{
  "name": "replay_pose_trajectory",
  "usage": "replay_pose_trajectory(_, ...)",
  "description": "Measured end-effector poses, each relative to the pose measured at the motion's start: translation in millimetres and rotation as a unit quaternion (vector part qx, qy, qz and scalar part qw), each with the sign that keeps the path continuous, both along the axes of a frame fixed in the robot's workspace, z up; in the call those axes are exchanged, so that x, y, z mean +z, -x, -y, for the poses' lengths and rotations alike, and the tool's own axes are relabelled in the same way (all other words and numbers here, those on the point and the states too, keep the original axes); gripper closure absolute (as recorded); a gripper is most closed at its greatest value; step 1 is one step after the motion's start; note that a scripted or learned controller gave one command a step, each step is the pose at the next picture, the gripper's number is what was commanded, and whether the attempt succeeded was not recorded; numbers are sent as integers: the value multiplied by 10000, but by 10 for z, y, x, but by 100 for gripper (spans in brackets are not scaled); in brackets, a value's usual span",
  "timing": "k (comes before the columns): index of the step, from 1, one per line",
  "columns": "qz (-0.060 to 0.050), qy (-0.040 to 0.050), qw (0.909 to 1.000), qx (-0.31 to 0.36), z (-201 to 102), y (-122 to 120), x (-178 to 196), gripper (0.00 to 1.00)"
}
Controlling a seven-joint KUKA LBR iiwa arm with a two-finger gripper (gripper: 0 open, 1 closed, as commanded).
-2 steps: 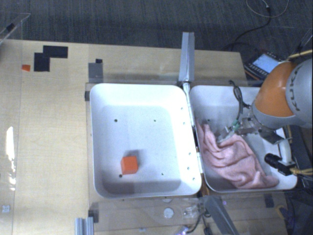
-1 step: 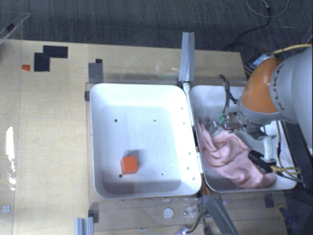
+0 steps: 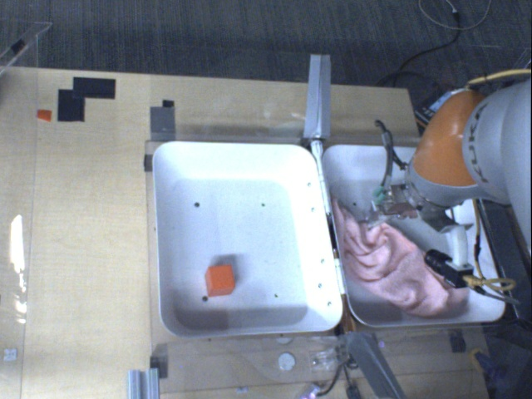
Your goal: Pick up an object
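A: Over the right bin (image 3: 366,163), camera view: the hand (image 3: 384,202) sat low at the upper edge of the pink cloth (image 3: 391,260). Clenched or released, I couldn't tell.

B: Risk?

A: Limp cloth could have slid free, or snagged on the divider. The orange block (image 3: 220,280) lay well apart in the left bin (image 3: 174,223).

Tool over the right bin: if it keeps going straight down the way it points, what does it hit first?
Most likely the pink cloth: the tool sits right at its upper edge, pointing down into the right bin. Height above the cloth is unclear from this one view.
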State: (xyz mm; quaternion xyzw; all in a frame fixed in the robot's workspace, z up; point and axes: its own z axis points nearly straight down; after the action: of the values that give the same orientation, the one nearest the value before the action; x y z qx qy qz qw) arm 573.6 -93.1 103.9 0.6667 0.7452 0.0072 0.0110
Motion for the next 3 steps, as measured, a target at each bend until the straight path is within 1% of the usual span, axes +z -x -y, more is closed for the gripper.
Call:
replay_pose_trajectory(1,-67,17,9887,1500,-340,-625,833,100)
replay_pose_trajectory(2,-68,12,9948,1013,62,-769,1890,100)
replay_pose_trajectory(3,-103,14,9804,1969,-30,-862,947,100)
